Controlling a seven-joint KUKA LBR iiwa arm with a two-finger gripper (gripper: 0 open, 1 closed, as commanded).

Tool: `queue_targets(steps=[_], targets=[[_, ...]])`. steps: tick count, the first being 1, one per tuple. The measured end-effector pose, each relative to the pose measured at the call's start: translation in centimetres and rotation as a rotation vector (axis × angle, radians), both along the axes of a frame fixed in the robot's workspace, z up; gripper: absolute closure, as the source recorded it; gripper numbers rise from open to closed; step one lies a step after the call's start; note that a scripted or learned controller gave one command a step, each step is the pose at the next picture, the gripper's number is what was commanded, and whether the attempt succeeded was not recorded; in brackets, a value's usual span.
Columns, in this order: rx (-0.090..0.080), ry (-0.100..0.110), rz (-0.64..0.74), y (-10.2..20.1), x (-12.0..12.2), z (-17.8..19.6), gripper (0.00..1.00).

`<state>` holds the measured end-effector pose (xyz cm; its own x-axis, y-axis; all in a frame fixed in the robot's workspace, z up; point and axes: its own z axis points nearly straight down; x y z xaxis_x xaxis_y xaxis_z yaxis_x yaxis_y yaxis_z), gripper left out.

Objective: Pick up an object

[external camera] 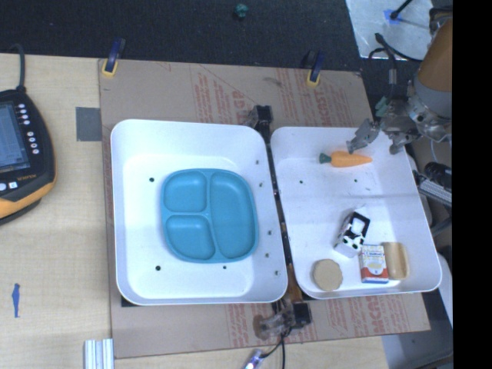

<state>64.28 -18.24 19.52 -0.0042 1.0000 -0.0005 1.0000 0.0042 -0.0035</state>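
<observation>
Gripper spread wide, holding nothing, above far end of right bin. Toy carrot lies just below it (likely light, rigid, smooth plastic); best pinch across thick orange middle, avoiding tapered tip

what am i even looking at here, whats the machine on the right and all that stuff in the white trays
One camera looks down at a slant on a bench. The grey and orange machine at the right is a robot arm; its end effector, two open fingers, hangs just above a toy carrot and holds nothing. Two white bins sit side by side. The left bin holds a blue divided plate. The right bin holds the carrot, a black-and-white item, a small carton, a tan block and a round tan disc. The device at far left looks like its handheld controller.
</observation>
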Motion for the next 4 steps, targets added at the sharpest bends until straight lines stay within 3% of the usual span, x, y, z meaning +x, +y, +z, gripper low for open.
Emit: queue_targets(steps=[1,2,3,4], targets=[[0.0,0.003,0.001,-1.2,-4.6,-8.6,0.0],[0.0,0.001,0.001,3.6,-11.0,-10.2,0.0],[0.001,-0.002,-0.002,2.4,-5.2,-10.3,0.0],[0.0,-0.002,-0.002,2.4,-9.6,-2.8,0.0]])
